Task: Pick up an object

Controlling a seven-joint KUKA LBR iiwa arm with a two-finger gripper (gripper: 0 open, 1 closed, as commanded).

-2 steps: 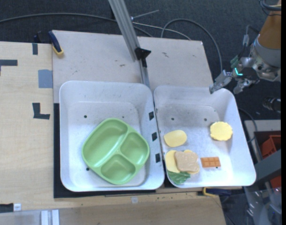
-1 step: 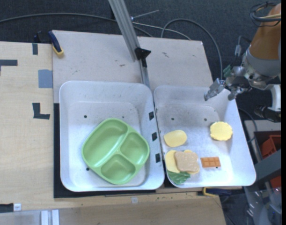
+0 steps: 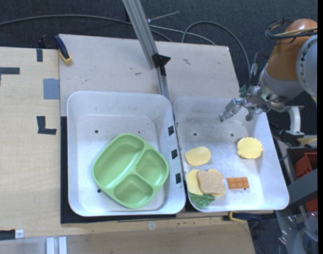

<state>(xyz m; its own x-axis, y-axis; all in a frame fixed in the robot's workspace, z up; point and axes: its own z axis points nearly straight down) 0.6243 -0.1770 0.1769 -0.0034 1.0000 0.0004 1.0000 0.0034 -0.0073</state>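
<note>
Left bin (image 3: 76, 142): green divided plate (image 3: 130, 170). Right bin (image 3: 272, 189): two yellow pieces (image 3: 197, 155) (image 3: 249, 147), bread slice (image 3: 210, 182), orange wafer (image 3: 237, 183). Gripper (image 3: 238, 111) over right bin's far edge, fingers spread, holding nothing.

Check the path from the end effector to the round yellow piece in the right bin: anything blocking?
Nothing visible. The end effector hangs over the far part of the right bin, and only bare bin floor lies between it and the round yellow piece. The oval yellow piece, cracker and sandwich pile sit off that line.
</note>
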